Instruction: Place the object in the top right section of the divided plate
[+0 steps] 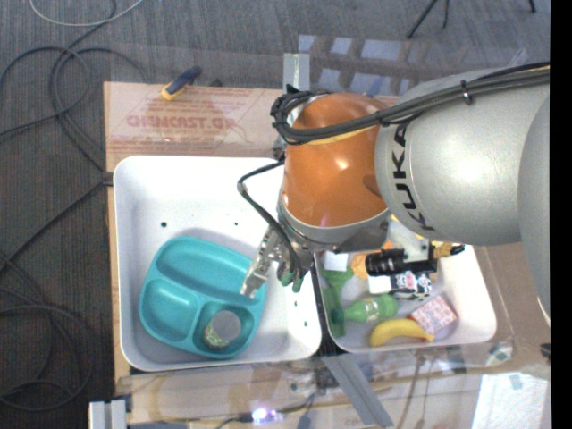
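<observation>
White left bin point(179, 181): hand point(268, 271), grip unclear, at teal divided plate point(197, 298) upper-right rim.

A glossy grey KUKA arm point(465, 164) wears an orange band point(332, 164); black cables point(295, 119) loop above its metallic end effector point(268, 271).

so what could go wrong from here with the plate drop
1. The hand hangs at the right edge of the teal divided plate, near the rim. A release here could land on the rim or on the bin floor beside the plate.
2. The arm's orange band hides much of the area above the hand from this camera, so a held object is hard to confirm; the move may end with nothing placed.
3. The plate looks light and loose in the bin; a touch might shove it.
</observation>
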Motion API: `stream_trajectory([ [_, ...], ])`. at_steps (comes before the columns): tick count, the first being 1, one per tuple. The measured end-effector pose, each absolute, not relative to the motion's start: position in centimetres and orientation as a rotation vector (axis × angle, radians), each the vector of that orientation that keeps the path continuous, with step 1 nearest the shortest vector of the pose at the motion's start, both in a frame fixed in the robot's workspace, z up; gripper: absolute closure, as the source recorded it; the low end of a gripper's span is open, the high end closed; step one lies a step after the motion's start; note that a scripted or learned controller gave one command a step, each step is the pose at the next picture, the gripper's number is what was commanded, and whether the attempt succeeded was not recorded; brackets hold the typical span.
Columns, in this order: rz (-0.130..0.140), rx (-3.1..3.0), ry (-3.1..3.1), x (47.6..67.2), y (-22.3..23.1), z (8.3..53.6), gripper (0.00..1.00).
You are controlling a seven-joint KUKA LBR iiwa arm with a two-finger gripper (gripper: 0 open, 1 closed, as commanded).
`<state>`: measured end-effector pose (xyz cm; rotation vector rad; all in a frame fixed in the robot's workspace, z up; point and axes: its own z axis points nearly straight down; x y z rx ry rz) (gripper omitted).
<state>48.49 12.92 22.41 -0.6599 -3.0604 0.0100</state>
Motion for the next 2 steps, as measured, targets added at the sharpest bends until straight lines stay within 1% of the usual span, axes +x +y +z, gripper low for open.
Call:
stream_trajectory([
  [1, 0.005, -0.543, -3.09, 48.5, 15.8, 26.0, 1.0],
  [2, 0.003, -0.495, -3.101, 48.6, 12.9, 31.4, 1.0],
])
